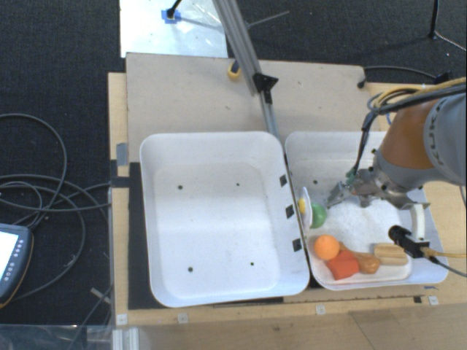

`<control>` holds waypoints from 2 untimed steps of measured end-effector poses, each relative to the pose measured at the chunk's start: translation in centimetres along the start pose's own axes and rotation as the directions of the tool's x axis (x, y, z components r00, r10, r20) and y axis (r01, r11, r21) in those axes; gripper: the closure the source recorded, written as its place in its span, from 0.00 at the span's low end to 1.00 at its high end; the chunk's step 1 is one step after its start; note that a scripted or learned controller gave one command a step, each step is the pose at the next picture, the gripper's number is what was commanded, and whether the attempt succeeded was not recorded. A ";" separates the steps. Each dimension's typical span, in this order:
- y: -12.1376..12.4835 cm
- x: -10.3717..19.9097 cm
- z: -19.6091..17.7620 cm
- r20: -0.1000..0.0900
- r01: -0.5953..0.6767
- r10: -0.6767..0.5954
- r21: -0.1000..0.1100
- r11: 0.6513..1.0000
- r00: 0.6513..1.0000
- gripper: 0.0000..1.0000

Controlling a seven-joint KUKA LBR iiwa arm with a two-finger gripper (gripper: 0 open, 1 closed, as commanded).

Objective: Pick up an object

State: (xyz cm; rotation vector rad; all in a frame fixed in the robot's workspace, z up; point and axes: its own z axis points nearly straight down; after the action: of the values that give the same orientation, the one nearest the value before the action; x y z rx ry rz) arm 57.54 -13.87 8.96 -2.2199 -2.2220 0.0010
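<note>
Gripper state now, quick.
Gripper: cannot be told from the camera view; it hangs over the right bin, with nothing visibly held.

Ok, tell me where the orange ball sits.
The orange ball lies in the right bin, near its front-left corner, just below the green ball and touching the red block.

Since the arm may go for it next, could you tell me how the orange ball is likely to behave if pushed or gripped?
The orange ball looks round and smooth, so it would probably roll if nudged. It lies against the red piece near the bin's front wall, which may stop it. Its curved sides could slip from the pincer.
</note>
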 end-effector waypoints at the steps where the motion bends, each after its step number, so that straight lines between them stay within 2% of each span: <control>1: 0.1 0.0 -1.2 0.000 0.000 0.000 -0.005 1.000 1.000 1.00; 2: 0.4 -0.9 -6.0 0.002 -0.001 0.001 -0.007 1.000 1.000 1.00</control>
State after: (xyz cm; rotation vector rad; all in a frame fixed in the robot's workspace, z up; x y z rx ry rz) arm 57.95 -14.81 14.99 -2.2252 -2.2255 -0.0047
